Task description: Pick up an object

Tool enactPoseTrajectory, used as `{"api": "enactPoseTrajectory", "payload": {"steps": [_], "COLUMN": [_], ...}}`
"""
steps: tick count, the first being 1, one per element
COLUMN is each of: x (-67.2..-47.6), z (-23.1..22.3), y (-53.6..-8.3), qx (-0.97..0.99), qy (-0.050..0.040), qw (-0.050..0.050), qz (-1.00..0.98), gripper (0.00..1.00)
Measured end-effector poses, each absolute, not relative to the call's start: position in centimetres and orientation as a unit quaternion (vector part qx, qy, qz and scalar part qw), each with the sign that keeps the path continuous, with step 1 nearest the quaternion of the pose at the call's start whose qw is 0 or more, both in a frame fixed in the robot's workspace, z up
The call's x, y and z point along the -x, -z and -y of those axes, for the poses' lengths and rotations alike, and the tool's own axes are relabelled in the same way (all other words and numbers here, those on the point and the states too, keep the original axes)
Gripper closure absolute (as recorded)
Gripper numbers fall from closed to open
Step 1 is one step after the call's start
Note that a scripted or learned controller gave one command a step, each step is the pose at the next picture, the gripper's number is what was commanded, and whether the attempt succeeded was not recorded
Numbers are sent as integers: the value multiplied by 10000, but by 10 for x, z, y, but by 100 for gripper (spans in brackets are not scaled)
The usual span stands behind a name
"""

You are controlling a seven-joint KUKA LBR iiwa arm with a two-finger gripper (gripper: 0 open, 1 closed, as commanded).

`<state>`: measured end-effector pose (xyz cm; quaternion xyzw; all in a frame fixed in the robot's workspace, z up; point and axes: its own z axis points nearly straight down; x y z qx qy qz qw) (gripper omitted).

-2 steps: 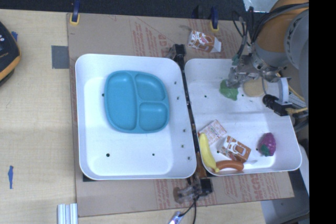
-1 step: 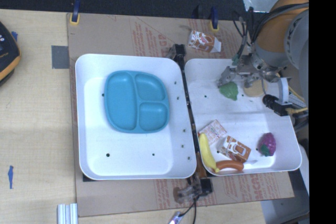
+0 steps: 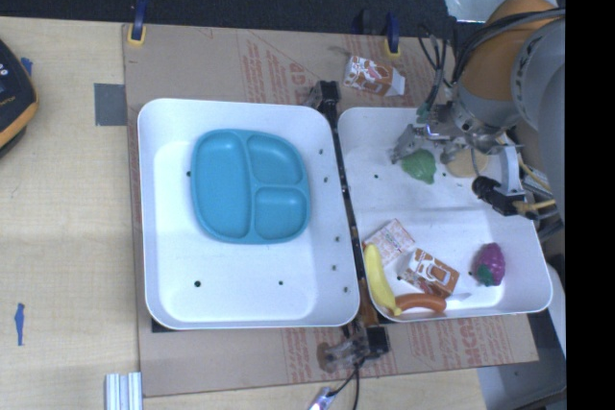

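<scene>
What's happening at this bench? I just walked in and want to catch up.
A grey KUKA arm reaches in from the right, and its gripper sits low in the right bin, right above a green object near the far wall. Whether it grips it is unclear. Near the front lie a banana, a hot dog, two snack packets and a purple item. The left bin holds a blue divided plate.

Green object (image 3: 419, 168) lies in right bin (image 3: 384, 125).
</scene>
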<state>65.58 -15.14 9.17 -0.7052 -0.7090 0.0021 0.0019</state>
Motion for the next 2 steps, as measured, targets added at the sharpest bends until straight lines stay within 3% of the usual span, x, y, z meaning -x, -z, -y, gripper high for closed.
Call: {"api": "enactPoseTrajectory", "payload": {"steps": [1,2], "x": [-656,-656], "z": [152,152], "y": [-103,-102], "qx": [7046,7045], "qy": [-26,-27], "qw": [22,24], "qz": [7096,7097], "gripper": [100,0]}}
